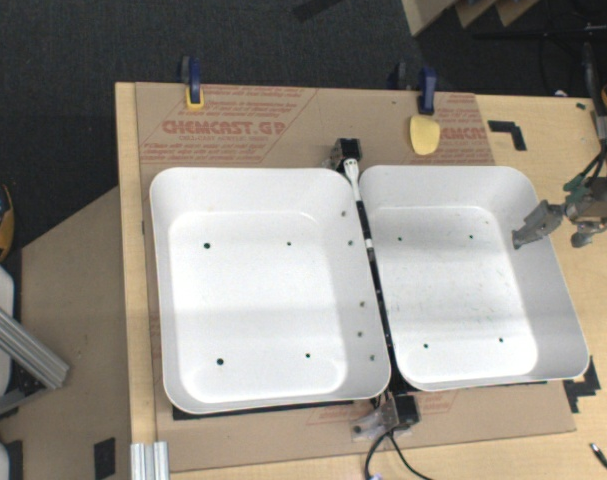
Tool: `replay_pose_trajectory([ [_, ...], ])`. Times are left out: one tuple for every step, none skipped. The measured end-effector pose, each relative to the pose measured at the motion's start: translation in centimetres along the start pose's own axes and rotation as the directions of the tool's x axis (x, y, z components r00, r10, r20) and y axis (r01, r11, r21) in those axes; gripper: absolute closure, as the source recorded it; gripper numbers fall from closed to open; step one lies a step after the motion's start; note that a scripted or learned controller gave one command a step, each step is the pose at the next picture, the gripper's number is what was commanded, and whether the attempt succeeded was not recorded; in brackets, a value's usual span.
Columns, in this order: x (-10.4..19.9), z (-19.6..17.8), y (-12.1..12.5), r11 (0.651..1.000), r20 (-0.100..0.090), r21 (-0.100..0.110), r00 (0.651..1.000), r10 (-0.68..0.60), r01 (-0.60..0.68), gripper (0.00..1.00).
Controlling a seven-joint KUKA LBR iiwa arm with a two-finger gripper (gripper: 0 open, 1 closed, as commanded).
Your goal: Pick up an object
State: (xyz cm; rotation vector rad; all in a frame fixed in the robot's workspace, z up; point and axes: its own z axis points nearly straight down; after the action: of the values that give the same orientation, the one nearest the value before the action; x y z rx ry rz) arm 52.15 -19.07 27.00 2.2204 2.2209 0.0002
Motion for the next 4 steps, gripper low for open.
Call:
replay_pose_trajectory([
  [7.5, -11.3, -2.6, 1.000, -0.001, -0.014, 1.000, -0.009, 0.009, 0.00],
  [7.1, -11.7, -2.6, 1.000, 0.002, -0.005, 1.000, -0.002, 0.002, 1.00],
  [10.7, -1.7, 0.7, 1.000, -0.003, 0.011, 1.000, -0.004, 0.004, 1.00],
  [16.5, -8.8, 4.9, 1.000, 0.000, -0.010, 1.000, -0.007, 0.007, 1.00],
])
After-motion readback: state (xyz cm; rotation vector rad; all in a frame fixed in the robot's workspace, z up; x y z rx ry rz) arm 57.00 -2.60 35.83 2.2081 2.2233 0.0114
